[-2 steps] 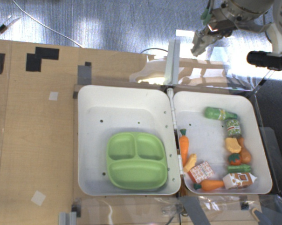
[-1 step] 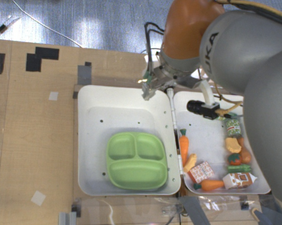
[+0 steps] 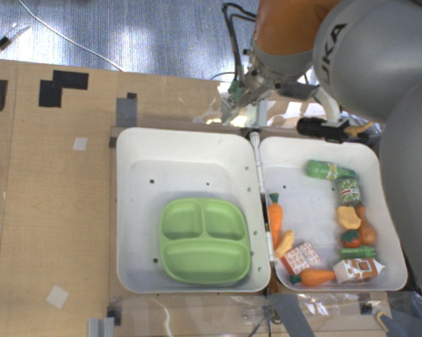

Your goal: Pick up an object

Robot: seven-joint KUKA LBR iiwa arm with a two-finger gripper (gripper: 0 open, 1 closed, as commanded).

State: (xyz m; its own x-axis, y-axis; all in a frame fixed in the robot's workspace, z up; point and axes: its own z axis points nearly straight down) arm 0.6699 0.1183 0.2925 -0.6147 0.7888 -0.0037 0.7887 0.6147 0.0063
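Note:
My gripper (image 3: pixel 240 97) hangs above the far edge of the bench, just behind the divider between the two bins, with nothing visibly in it. The right bin (image 3: pixel 302 154) holds several toy foods. An orange carrot (image 3: pixel 274 217) lies by the divider, with a yellow piece (image 3: pixel 286 243) and a red-and-white box (image 3: pixel 302 257) nearer the front. A second carrot (image 3: pixel 316 277) and a white carton (image 3: pixel 358 270) lie along the front wall. A green bottle (image 3: pixel 329 170) lies at the back right, above a small can (image 3: pixel 347 192).
The left bin (image 3: pixel 148 161) holds a green divided plate (image 3: pixel 204 239) at its front. The grey arm (image 3: pixel 383 60) covers the top right and overhangs the right bin's right side. Cables (image 3: pixel 234 33) run behind the bins. Tan bench surface (image 3: pixel 49 206) lies left.

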